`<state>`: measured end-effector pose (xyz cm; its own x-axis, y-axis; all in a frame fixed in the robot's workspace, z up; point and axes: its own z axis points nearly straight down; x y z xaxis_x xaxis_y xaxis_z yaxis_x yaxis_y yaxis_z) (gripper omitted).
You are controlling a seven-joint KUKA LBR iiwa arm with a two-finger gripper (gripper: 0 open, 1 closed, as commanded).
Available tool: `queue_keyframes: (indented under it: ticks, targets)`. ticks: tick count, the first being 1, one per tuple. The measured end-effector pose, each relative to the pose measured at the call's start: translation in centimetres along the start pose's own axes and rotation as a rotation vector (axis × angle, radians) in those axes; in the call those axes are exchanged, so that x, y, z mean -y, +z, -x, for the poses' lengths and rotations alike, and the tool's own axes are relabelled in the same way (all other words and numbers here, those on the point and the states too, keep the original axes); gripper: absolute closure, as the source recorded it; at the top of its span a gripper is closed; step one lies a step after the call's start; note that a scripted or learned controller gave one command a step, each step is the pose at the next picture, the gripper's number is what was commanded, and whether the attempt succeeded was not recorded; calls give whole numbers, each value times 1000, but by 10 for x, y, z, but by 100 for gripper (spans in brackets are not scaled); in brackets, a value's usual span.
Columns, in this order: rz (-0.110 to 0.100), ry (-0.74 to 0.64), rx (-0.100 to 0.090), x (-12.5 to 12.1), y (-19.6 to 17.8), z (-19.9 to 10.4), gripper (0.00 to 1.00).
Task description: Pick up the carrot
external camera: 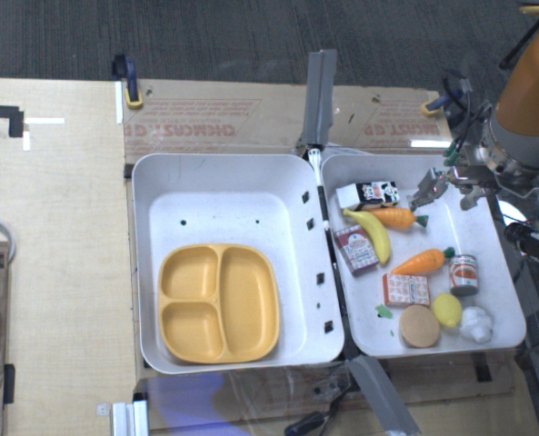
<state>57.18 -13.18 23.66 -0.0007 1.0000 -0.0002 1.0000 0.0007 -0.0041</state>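
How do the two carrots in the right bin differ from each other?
The upper carrot lies nearly level, touching the banana, close to the gripper; the lower carrot lies tilted, nearer the small can. The upper carrot's green top points right toward the arm; the lower carrot's points up and right. The lower carrot looks a bit bigger. Both are orange with green tops, and lie loose in the right bin.

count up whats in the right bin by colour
Right bin, by main colour:
orange: 2, upper carrot, lower carrot
yellow: 2, banana, lemon
red: 3, upper packet, lower packet, can
black and white: 1, carton
tan: 1, round disc
white: 1, lump
total: 10
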Motion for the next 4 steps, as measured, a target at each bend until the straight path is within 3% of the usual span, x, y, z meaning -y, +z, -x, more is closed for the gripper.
queue_keyframes:
  ticks: [1, 2, 3, 4]
  targets:
    - [2, -110, -1, 29, 146, 17, 0]
    - [1, -106, -1, 29, 137, 18, 100]
    - [2, -77, 1, -5, 26, -77, 100]
    - [2, -77, 1, -5, 26, -77, 0]
